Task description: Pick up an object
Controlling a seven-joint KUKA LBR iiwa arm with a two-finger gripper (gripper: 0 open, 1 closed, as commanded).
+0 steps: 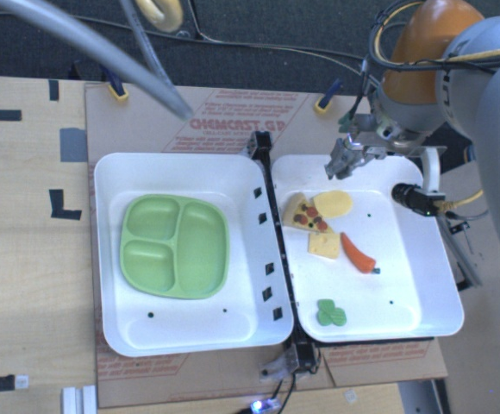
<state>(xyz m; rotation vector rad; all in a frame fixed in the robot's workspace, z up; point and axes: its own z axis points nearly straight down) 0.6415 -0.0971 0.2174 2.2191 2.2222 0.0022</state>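
Hand (343,164) hangs over the far edge of the right bin (422,274) and holds nothing — how far it is open, I cannot tell. In this bin lie a pizza slice (303,215), a yellow oval piece (333,203), a cheese wedge (324,245), a carrot (358,254) and a green leafy toy (331,314). The left bin (112,188) carries a green divided plate (175,246).

A robotics lab is indicated. Two white bins (185,166) are set on cardboard (233,115) clamped to a wooden desk (26,257) marked with black tape. A grey and orange arm (431,41) with loose cables is seen above, and toy food (319,218) is laid out as test pieces.
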